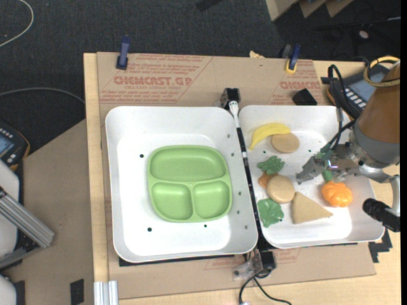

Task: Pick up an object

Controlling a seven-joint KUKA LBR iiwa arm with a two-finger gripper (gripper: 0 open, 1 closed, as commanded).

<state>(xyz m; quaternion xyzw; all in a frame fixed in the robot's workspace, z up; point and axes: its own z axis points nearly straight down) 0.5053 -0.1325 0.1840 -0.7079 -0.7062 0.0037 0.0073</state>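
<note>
The jaws [313,170] are being held low in the right bin [305,237], beside the orange [336,194], presumably for a grasp; their state cannot be told.

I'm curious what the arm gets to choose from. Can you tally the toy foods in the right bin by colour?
Yellow: 1, the banana
Tan: 3, two round pieces and a wedge
Green: 2, leafy pieces
Orange: 1, the pumpkin-like piece
Total: 7

Two white bins [121,189]; one green tray [189,183]; perhaps seven toy foods [283,188].
</note>
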